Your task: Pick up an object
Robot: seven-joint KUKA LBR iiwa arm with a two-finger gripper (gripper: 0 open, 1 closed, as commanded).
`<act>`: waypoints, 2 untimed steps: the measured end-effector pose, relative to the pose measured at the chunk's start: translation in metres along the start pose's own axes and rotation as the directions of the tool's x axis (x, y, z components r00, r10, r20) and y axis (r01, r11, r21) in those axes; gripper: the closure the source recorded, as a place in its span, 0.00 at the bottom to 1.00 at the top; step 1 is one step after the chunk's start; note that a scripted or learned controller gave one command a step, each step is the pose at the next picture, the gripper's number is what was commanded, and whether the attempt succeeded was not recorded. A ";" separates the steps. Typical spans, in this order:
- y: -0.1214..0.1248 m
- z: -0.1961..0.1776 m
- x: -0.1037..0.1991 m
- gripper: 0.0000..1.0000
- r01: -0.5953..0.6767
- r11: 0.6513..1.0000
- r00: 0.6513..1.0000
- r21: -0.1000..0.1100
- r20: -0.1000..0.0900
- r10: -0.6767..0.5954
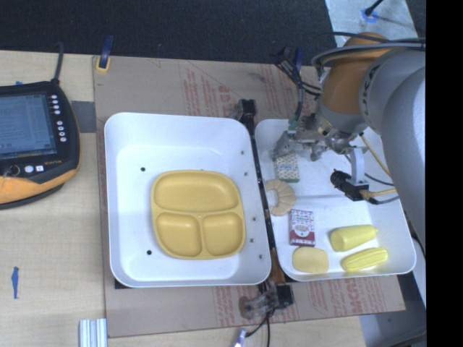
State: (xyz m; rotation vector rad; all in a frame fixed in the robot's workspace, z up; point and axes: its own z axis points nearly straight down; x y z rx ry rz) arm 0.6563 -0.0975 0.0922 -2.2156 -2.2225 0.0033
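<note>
Objects for picking lie in our right bin (pixel 405 194): a small patterned box (pixel 287 168) just below our gripper (pixel 286 149), a beige ring (pixel 281 196), a red packet (pixel 302 226) and yellow pieces. Whether our gripper is clenched we cannot tell. Our left bin (pixel 130 143) holds a yellow divided tray (pixel 197 213).

No legible text — print too blurred

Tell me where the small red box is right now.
The small red box lies in the right bin, near its left side, just below the beige ring-shaped piece and above the pale yellow block.
</note>
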 end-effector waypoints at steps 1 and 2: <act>0.000 -0.010 0.000 1.00 0.003 1.000 1.000 0.001 0.000 -0.003; -0.056 -0.100 0.042 1.00 0.001 1.000 1.000 -0.001 -0.001 -0.001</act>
